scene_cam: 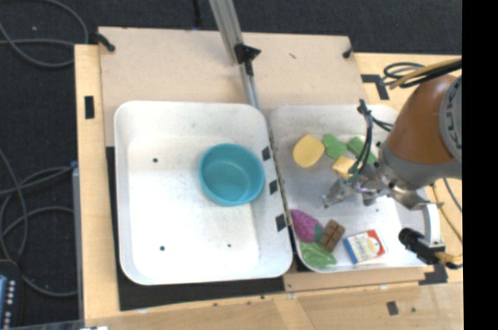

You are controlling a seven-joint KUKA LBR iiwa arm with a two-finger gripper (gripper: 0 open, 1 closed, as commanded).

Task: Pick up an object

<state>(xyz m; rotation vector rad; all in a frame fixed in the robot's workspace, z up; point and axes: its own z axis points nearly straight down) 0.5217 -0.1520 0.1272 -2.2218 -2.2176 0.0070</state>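
My gripper hangs over the middle of the right bin, below the orange band of the arm. Around it lie a yellow piece, green pieces and a small pale yellow block just behind it. Nearer the bin's front lie a purple piece, a brown chocolate bar, a green leaf-like piece and a white and red box. I see nothing gripped.
In the left bin stands a blue bowl. A metal pole rises behind the bins. Cables run beside the arm at the right.
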